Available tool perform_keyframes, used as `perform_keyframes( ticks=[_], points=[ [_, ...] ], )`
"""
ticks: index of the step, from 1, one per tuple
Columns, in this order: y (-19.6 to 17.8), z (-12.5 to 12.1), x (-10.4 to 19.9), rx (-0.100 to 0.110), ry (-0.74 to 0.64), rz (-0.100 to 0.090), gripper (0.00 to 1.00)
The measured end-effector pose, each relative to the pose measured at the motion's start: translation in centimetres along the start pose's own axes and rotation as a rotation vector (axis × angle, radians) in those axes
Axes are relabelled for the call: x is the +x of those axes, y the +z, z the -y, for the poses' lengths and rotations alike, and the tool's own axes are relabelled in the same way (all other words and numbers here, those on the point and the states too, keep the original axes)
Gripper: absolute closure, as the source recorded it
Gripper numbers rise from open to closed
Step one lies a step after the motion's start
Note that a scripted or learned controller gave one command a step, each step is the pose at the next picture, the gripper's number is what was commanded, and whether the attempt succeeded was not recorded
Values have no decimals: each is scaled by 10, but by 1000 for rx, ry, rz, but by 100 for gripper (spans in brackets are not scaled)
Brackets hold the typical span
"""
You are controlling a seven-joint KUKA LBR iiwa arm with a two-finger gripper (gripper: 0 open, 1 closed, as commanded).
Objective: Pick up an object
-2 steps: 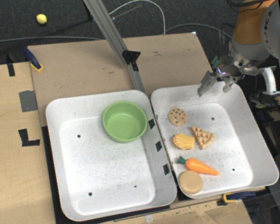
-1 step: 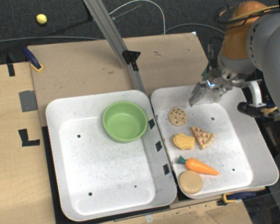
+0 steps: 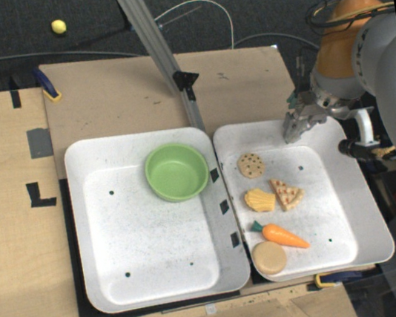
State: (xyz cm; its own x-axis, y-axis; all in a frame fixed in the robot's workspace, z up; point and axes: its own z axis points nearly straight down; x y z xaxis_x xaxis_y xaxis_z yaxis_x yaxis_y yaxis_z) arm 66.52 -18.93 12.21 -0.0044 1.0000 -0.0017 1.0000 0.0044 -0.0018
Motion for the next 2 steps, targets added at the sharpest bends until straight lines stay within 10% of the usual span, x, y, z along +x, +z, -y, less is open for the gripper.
perform_keyframes(
  ticks=[2],
  points=[
    [-107, -6, 5, -8, 2, 0, 100]
  ],
)
